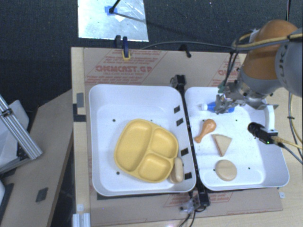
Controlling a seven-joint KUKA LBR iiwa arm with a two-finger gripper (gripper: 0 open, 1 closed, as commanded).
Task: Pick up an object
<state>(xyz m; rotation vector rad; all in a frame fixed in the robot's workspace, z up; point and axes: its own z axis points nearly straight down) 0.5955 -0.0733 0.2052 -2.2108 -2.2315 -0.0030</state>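
arm (279,56) cut off at right edge; blue object (228,109) partly hidden

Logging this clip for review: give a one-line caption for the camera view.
Gripper low over a blue-and-white object at the right bin's back edge; yellow divided tray in the left bin.

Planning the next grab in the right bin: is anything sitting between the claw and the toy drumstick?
Nothing visible blocks it. The claw hangs over the blue and white object at the back of the right bin; the drumstick lies just in front, with bare bin floor between. The wedge and round piece lie nearer the front.
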